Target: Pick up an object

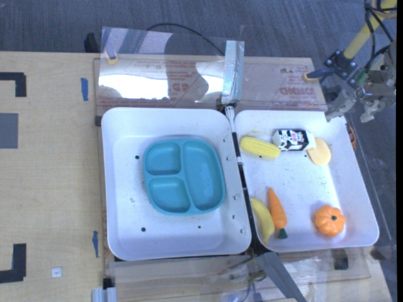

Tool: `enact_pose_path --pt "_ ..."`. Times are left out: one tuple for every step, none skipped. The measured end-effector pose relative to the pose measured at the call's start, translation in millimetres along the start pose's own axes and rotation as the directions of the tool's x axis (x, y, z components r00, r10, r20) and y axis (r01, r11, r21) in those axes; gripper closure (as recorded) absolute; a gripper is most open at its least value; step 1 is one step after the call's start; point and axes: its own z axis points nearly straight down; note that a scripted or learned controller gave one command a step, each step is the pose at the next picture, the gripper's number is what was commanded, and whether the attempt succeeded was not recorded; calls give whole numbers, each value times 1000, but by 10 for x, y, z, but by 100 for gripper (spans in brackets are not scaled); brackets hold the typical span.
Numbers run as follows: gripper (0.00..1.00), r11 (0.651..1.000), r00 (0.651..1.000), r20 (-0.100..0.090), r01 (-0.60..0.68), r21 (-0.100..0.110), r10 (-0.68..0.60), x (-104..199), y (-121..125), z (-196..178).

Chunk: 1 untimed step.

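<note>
Camera view shows corn (pixel 259 147), a carrot (pixel 276 210), a banana (pixel 262 218) and a small pumpkin (pixel 329 221) lying in the right bin (pixel 359 187), a teal divided plate (pixel 184 175) in the left bin (pixel 119 168), and the claw (pixel 352 102) above the right bin's far right corner, its grip unclear.

I'm seeing the light wooden bench (pixel 50 187) carrying two shallow white bins side by side — the left bin (pixel 119 168), the right bin (pixel 359 194) — edges touching.

Light plywood bench (pixel 44 187), dark grey carpet floor (pixel 189 5), even light
</note>
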Motion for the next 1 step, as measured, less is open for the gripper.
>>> enact_pose_path --pt "0 1000 1000 2 -6 -8 6 293 -158 1870"
